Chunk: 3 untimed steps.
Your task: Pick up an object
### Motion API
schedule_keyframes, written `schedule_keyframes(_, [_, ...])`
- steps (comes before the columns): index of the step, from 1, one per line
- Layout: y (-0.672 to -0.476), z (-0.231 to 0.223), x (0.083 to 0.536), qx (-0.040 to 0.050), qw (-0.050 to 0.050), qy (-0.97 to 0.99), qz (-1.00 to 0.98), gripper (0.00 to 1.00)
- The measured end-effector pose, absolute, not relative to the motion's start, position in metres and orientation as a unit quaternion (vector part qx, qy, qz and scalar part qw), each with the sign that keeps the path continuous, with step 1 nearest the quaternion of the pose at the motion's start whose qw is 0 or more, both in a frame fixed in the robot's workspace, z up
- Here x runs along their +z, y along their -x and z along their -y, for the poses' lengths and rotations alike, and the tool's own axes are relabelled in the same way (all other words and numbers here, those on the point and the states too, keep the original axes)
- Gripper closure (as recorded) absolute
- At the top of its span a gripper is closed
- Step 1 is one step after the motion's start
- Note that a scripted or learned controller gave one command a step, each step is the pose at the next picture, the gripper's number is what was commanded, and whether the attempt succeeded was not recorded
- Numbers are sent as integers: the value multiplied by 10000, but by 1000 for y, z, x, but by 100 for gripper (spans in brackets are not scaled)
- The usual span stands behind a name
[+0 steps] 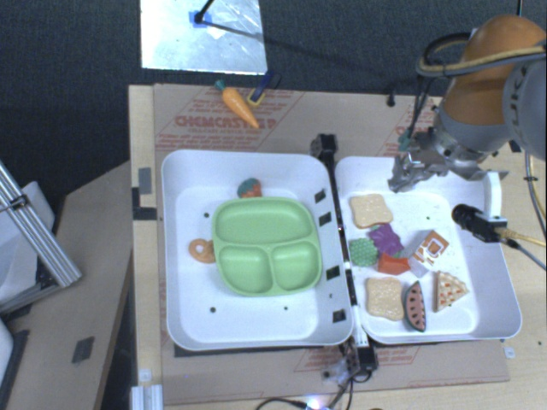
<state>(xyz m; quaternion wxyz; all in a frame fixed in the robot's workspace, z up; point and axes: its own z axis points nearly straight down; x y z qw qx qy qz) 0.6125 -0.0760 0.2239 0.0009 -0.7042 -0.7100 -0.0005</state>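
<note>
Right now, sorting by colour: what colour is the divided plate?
Light green, in the camera view: the divided plate in the left bin.

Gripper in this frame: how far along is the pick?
Nothing looks picked yet. The gripper hangs over the back of the right bin, beyond the bread slice, and no object shows between its fingers. The toy foods, including the pizza slice and watermelon slice, lie in the bin. Descent, grasp and lift remain.

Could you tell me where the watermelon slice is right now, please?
The watermelon slice lies in the right bin, near its front edge, between a bread slice and the pizza slice.
</note>
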Motion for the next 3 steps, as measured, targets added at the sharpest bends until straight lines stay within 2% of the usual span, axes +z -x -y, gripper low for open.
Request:
schedule_keyframes(1, [-592,61,233,-3,3,7047,7095,100])
schedule_keyframes(2, [-593,55,214,1,1,7050,7092,100])
schedule_keyframes(3, [-590,59,234,-11,-12,7064,7078,100])
